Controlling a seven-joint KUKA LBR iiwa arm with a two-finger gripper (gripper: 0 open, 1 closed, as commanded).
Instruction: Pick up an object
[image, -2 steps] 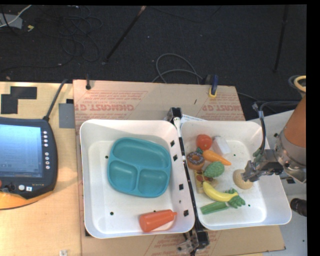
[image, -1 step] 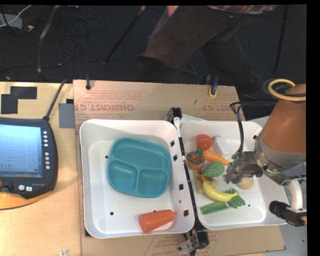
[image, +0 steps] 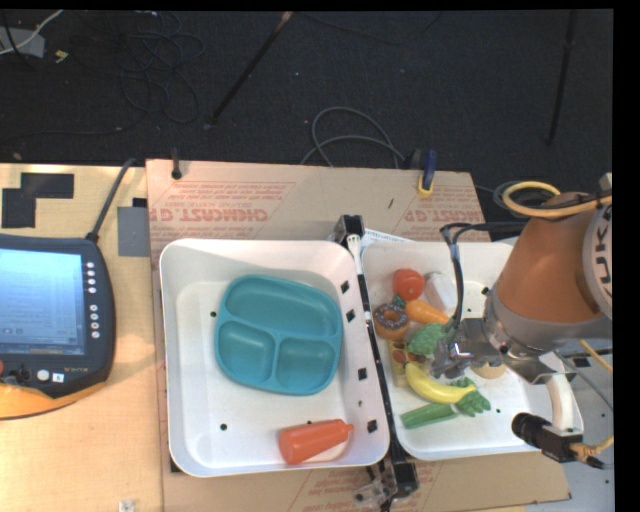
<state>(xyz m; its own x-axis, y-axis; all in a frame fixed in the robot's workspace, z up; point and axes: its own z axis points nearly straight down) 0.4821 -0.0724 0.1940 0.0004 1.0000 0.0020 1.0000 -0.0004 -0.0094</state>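
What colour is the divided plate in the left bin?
Teal, clearest in the camera view: the divided plate.

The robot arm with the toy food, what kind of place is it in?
Probably a robot lab or test bench. A grey and orange robot arm reaches over two shallow white plastic bins of toy food, beside a handheld screen controller, with loose cables behind.

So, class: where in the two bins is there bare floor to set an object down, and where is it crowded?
Left bin: bare strips around the teal tray, down to the orange carrot. Right bin: crowded with tomato, banana and the arm.
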